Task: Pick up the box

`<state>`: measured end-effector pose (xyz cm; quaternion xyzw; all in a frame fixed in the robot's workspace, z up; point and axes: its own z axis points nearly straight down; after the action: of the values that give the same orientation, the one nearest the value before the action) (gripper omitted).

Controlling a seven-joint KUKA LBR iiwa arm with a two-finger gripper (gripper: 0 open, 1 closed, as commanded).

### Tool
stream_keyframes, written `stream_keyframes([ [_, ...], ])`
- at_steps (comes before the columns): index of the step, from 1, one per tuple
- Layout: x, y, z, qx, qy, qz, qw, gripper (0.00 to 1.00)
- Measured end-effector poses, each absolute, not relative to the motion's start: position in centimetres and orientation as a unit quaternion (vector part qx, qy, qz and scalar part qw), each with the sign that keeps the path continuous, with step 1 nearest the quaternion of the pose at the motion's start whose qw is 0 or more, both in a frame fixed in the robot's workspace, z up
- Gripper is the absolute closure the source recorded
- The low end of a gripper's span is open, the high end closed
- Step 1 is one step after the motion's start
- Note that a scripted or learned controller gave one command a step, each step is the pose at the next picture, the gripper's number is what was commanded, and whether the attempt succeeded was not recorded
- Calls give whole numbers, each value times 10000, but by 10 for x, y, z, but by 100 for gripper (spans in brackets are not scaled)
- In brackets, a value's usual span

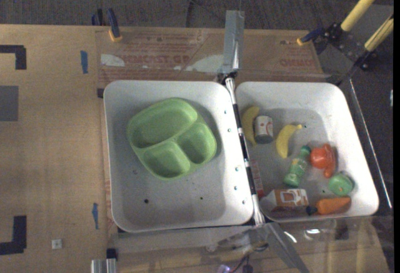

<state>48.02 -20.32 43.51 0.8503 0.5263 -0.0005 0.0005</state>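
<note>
Lying on its side near the front wall of the right bin (356,115), the box (288,198) shows an orange-and-white face. Just beside it on the right rests a carrot (333,205). Farther back sit a green bottle (297,169), two bananas (287,139), a small can (264,129), a red-orange toy (323,158) and a green round toy (340,184). A green divided plate (172,137) sits in the left bin (125,197). How far the tool is open cannot be told.
</note>
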Motion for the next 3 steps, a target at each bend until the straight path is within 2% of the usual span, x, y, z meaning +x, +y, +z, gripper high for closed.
stream_keyframes([
  [1,482,-202,445,8493,5280,-6,23,100],
  [2,506,-175,432,8556,5176,-11,-5,100],
  [3,573,-215,435,9163,4006,1,16,100],
])
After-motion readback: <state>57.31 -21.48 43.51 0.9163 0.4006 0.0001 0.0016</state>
